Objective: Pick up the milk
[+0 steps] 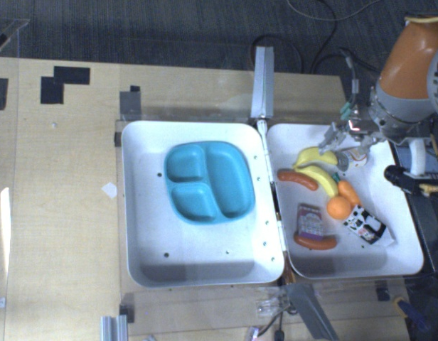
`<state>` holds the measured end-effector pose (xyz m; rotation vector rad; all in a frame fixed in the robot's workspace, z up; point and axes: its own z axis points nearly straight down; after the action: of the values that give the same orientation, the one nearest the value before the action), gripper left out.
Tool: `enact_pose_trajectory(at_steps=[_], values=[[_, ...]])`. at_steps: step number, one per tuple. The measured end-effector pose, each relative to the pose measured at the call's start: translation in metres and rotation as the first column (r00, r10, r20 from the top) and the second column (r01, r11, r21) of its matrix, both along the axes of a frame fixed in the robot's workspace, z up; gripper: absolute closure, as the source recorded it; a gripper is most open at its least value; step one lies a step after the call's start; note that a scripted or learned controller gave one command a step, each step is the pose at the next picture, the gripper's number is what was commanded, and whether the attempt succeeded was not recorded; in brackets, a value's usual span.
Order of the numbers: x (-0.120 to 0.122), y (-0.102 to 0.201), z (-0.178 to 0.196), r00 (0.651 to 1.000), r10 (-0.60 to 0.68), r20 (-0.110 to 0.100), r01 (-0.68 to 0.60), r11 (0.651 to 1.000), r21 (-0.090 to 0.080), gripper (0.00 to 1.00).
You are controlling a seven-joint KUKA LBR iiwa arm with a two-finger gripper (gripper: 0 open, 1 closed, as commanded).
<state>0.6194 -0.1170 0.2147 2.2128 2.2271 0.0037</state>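
A pale wooden bench stands on dark carpet with loose cables. The gripper hangs over the right bin's far part, just above the bananas; whether it is open or closed I cannot tell. Nearer the camera lie a sausage, an orange, a purple packet and the milk, a black-and-white carton. To its left, the left bin holds a blue divided plate.
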Motion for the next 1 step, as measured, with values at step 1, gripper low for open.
enact_pose_trajectory(at_steps=[1], values=[[-0.0056, -0.0655, -0.057, 0.997, -0.077, 0.0, 0.077, 0.997, -0.002, 0.0]])
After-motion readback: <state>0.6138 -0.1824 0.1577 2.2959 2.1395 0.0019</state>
